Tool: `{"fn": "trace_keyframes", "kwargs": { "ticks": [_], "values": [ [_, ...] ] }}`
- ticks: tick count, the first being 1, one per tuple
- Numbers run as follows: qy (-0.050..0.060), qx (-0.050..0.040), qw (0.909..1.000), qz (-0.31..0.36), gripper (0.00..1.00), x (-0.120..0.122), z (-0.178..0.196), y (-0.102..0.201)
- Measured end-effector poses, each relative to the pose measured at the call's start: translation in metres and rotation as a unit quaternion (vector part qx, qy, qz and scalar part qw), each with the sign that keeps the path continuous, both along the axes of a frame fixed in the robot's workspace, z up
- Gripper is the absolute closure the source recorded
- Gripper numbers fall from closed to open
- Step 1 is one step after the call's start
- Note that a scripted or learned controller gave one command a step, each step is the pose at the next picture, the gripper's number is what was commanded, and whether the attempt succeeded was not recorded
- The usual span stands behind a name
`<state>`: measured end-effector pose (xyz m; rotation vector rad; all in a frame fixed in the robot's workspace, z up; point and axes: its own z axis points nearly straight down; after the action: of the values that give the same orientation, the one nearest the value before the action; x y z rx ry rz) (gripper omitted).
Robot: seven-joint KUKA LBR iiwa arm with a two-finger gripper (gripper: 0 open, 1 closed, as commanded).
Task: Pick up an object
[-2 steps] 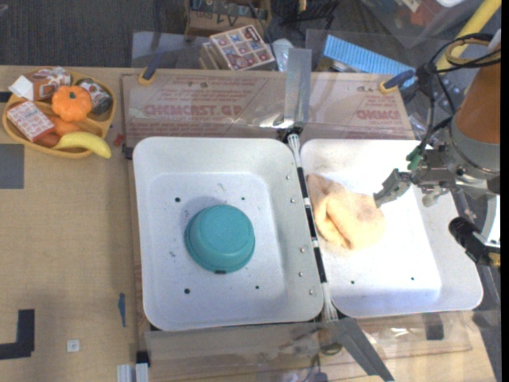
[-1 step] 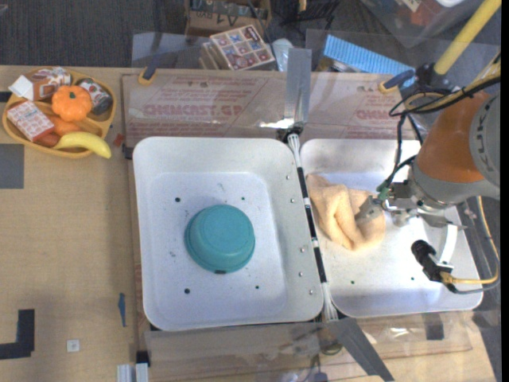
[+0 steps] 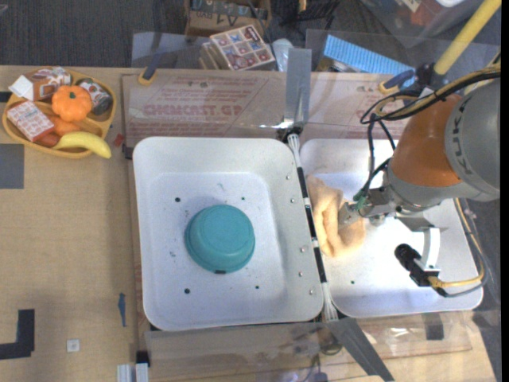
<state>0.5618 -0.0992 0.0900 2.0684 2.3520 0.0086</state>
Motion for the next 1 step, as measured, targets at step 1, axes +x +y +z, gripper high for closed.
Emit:
{"fn": "trace_keyframes", "kwargs": {
  "ticks": [1],
  "values": [
    [-0.002,0.001,1.0,-0.003,1.0,0.0008,0.0106,-0.0015]
  ]
}}
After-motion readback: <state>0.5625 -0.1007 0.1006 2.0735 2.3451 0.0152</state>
